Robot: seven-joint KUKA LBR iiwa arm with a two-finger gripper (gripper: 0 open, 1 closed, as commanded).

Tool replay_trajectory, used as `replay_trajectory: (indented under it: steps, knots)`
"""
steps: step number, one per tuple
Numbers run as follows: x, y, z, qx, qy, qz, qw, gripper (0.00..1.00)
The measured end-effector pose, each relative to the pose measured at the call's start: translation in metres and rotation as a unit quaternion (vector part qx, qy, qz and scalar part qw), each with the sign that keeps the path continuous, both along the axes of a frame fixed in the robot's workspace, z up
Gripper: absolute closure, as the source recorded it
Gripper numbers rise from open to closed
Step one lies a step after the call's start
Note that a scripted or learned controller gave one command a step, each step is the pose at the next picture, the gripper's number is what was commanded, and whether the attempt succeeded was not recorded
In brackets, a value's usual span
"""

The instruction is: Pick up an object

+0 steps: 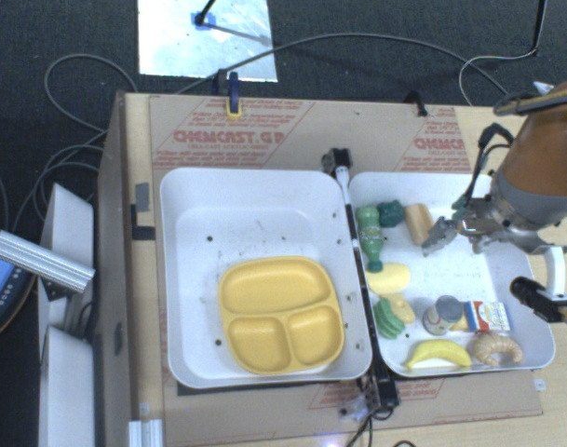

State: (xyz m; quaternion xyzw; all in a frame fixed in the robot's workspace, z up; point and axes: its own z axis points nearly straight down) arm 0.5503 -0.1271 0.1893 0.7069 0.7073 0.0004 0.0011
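My gripper (455,240) hangs over the upper middle of the right bin (542,347), open, with nothing between its fingers. Just to its left lies a tan cylinder (418,223). Further left are a dark green lump (391,214) and a green bottle (369,236) along the bin's left wall. Below these lie a yellow lemon-like piece (388,278) and a green pepper (388,317). Along the front are a grey can (442,314), a small red and white box (488,317), a banana (438,353) and a brown pastry (498,346).
The left bin (195,203) holds a yellow divided tray (281,312). The grey arm with its orange band (544,152) comes in from the right over the right bin's far corner. Cables run over the floor behind the bench.
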Motion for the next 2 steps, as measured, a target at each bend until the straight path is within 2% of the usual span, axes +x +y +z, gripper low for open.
replay_trajectory:
  steps: [1, 2]
  knots:
    - [0.061, 0.038, -0.05, 0.0009, 0.001, 0.002, 1.0, 0.0]
    - [0.09, -0.002, 0.009, -0.0004, -0.001, 0.001, 1.0, 0.0]
